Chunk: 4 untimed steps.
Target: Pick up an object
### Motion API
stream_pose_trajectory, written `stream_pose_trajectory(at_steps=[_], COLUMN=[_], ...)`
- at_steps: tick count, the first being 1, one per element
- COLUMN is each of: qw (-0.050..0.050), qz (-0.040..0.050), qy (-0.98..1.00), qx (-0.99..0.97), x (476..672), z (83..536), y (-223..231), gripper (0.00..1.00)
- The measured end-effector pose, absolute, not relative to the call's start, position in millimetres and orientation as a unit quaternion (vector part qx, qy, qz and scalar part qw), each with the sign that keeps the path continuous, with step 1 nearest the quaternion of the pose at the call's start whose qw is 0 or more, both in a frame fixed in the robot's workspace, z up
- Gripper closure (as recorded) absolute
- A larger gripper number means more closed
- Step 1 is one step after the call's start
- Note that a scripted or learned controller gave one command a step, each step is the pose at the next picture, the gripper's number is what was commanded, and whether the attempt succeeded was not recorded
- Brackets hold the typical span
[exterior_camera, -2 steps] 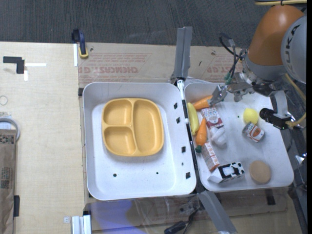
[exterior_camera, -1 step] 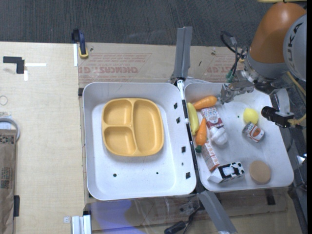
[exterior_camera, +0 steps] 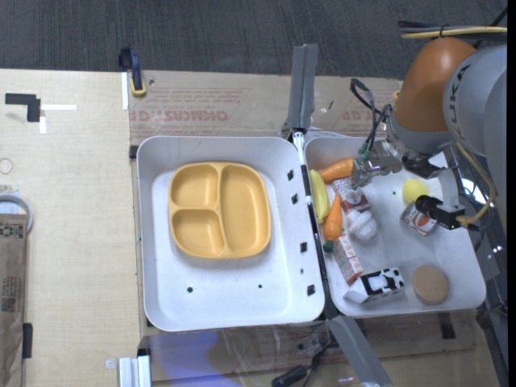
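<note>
**Spotter:** What's nearest the camera in the right bin (exterior_camera: 472, 297)?

**Me:** At the six o'clock edge I've got a small black-and-white carton (exterior_camera: 380, 284) lying on its side, with a round tan disc (exterior_camera: 430, 284) beside it at about four o'clock. The carton looks light and stiff, flat-sided, so I'd judge it an easy pinch across its short width. The disc sits low and flat, harder to get fingers under.

**Spotter:** And further in?

**Me:** Along the nine o'clock wall there's a jumble: a red-and-white packet (exterior_camera: 347, 258), an orange carrot (exterior_camera: 333, 218) touching a yellow banana (exterior_camera: 319, 194), and a white crumpled piece (exterior_camera: 364, 226). The carrot and banana look like smooth rounded toys, likely slippery, best taken across the middle. At three o'clock there's a small can (exterior_camera: 420, 218), with a yellow piece (exterior_camera: 414, 189) just past it.

**Spotter:** Where's the gripper?

**Me:** The gripper (exterior_camera: 360, 176) hangs over the bin's eleven o'clock area, tip just beside a second carrot (exterior_camera: 336, 168) and above the packet's top end. I can't tell how wide it's set, nor see anything held in it.

**Spotter:** Left bin?

**Me:** The left bin (exterior_camera: 157, 240) carries a yellow divided plate (exterior_camera: 219, 209), well apart from the action.
</note>
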<state>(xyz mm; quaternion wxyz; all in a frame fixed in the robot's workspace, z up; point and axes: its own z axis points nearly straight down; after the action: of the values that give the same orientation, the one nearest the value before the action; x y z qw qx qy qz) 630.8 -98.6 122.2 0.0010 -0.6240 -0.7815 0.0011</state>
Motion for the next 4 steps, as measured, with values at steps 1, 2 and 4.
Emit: stream_pose_trajectory(at_steps=[1, 2, 4], qw=[0.001, 0.001, 0.000], qz=[0.0009, 0.0004, 0.0010], qy=[-0.781, -0.816, -0.682], qx=[-0.624, -0.578, -0.731], x=[631.0, 565.0, 598.4], z=[122.5, 91.2, 91.5], y=[-98.7, -114.5, -105.0], gripper=[0.00, 0.00, 0.00])
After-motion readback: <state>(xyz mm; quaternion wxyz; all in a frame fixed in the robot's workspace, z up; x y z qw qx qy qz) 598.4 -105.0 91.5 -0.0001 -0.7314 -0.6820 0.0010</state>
